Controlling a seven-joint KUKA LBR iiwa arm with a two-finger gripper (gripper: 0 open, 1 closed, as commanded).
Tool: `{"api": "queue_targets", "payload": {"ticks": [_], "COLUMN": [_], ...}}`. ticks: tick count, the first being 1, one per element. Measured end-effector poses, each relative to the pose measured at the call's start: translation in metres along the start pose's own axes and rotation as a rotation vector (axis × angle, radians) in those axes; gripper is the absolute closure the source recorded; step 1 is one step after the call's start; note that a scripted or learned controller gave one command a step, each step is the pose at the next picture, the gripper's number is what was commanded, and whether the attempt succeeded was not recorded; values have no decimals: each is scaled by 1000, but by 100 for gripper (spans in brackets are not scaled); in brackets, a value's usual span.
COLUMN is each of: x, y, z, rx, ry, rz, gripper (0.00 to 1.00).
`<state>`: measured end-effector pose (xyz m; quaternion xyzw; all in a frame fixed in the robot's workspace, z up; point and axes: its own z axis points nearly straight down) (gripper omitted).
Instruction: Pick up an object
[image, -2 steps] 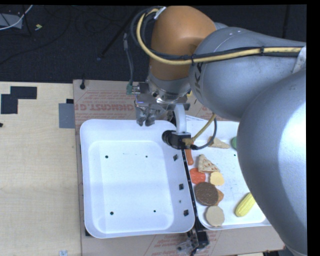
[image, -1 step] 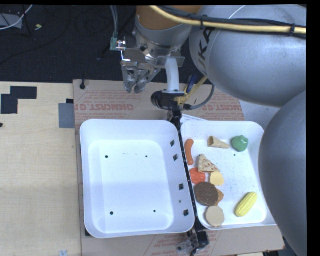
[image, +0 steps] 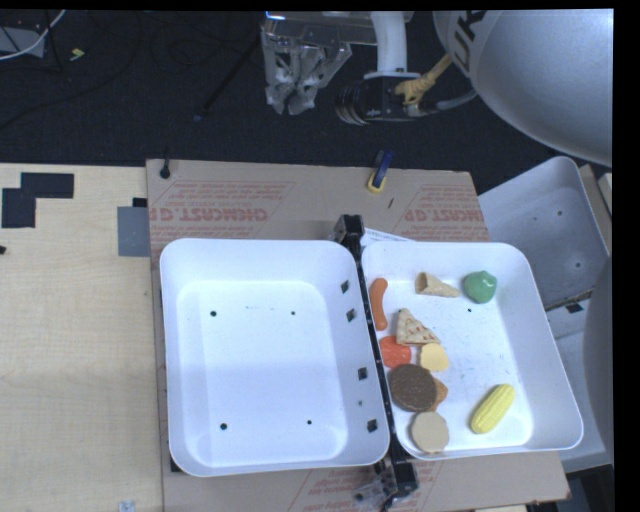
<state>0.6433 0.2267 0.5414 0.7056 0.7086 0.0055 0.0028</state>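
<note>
The gripper (image: 297, 75) is seen raised at the far edge of the scene, above the dark floor beyond the bench and well apart from both bins. Its fingers hang downward; whether they are spread or pressed together cannot be told, and no object is seen between them. The grey arm body (image: 545, 70) is seen at the far right.

Two shallow white bins are set side by side on a cardboard sheet (image: 300, 200). The left bin (image: 185, 300) shows only its white floor.

All candidate objects for picking are located in the right bin (image: 545, 400). Listed near to far:

- A tan round disc (image: 430, 432) lies at the near left of that bin.
- A yellow corn cob (image: 492, 408) lies tilted at the near right.
- A dark brown round disc (image: 411, 387) lies just beyond the tan disc, touching it.
- A small yellow block (image: 434, 357) and an orange-red piece (image: 394, 353) lie just beyond the brown disc.
- A triangular pizza-like slice (image: 411, 327) is found at mid-bin.
- A red sausage (image: 379, 302) lies lengthwise along the left wall.
- A tan wedge (image: 436, 286) and a green rounded object (image: 480, 286) lie at the far side, near each other but apart.

A blue-and-yellow clip (image: 379, 172) is seen at the far edge of the cardboard.
</note>
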Motion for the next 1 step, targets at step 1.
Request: {"api": "queue_targets", "payload": {"ticks": [1], "x": [16], "y": [-19], "z": [151], "rx": [31], "ry": [-10], "rz": [1], "gripper": [100]}}
